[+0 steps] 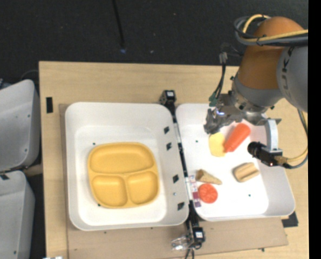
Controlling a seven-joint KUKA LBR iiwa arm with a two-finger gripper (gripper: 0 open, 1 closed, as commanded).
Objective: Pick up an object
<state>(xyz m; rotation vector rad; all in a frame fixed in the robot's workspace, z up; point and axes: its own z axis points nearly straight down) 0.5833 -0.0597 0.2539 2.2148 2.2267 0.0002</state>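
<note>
The right bin [225, 212] holds several toy foods. An orange carrot [236, 137] lies tilted beside a yellow piece [217, 144]. A tan cone [207, 177] and a red round piece [207, 193] lie near the bin's left wall, and a tan bread-like block [245, 171] sits to the right. My gripper [218, 118] hangs over the bin's upper part, just above and left of the carrot and the yellow piece. Nothing shows between its tips.
The left bin [76, 123] holds a yellow divided plate [123, 173]. Black clips line the divider [177, 150] between the bins. The arm's grey and orange wrist [263, 58] and its cables overhang the right bin's far edge. A grey object [9, 128] sits beyond the bench's left edge.
</note>
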